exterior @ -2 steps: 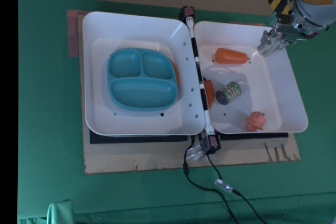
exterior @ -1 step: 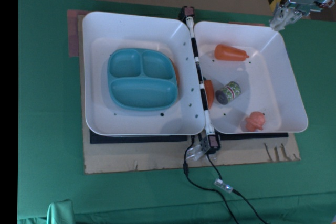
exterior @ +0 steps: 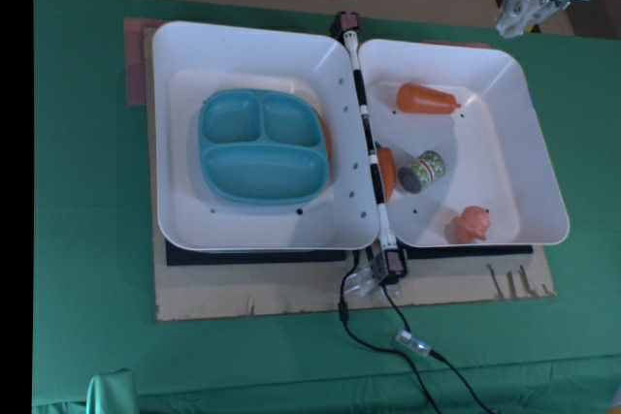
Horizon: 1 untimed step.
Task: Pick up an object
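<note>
Hanging beyond the far right corner of the right bin (exterior: 543, 160), well apart from its contents, is the gripper (exterior: 514, 15); whether it is open cannot be told, and nothing shows in its grasp. Inside that bin: orange bottle (exterior: 425, 99), small can (exterior: 421, 172), pink toy (exterior: 471, 224). Beside it, the left bin (exterior: 175, 208) bears a teal plate (exterior: 262, 145).
</note>
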Each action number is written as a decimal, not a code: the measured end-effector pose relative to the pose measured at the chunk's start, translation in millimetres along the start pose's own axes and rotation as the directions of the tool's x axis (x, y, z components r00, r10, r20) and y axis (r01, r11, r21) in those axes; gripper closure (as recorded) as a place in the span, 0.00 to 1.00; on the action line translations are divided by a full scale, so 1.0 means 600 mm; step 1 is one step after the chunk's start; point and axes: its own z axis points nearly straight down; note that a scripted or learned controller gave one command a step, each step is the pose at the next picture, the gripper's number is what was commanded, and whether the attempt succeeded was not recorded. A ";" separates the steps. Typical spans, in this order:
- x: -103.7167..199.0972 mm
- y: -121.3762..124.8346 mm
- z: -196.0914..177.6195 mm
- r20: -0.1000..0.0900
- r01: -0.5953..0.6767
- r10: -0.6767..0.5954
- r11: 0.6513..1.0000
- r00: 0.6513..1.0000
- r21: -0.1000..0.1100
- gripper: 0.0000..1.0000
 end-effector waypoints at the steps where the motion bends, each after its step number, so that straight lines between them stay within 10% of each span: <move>1: 0.000 0.022 -0.029 0.000 0.000 0.000 1.000 1.000 0.000 1.00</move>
